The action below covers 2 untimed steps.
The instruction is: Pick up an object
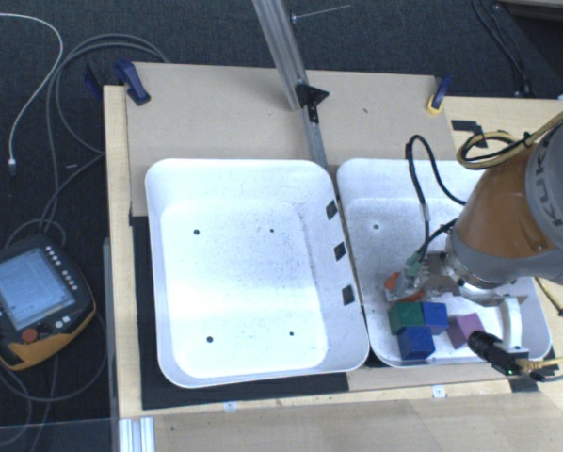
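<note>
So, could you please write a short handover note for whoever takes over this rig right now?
Gripper: low in the right bin, over the object cluster; nothing visibly between its fingers.
Objects: green block, two blue blocks, purple block and a small orange piece, all at the near end of the right bin. Left bin alongside.
Done: arm in position above the pile.
Left: grasp one object and lift it.

small blocks [421, 328] clustered in right bin's [376, 252] near corner.
</note>
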Motion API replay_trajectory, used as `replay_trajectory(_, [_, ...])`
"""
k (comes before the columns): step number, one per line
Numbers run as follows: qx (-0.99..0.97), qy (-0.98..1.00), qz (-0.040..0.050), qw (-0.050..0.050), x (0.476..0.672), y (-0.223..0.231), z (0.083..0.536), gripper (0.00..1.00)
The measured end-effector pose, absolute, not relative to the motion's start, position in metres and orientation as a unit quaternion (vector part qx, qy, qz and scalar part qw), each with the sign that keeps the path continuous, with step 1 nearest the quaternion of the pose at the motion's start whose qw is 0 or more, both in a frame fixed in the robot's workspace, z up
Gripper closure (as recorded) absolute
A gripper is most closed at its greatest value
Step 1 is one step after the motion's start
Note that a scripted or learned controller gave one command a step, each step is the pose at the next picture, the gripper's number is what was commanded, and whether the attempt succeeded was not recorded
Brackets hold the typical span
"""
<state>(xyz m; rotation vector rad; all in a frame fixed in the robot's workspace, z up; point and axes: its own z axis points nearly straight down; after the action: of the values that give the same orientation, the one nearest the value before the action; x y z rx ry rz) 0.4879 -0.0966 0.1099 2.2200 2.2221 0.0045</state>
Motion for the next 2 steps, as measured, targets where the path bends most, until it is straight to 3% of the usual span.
replay_trajectory(1, [0.707, 0.708, 0.0023, 0.001, 0.489, -0.096, 0.120, 1.00])
replay_trajectory(2, [0.703, 0.711, 0.0045, 0.002, 0.503, -0.015, 0.204, 1.00])
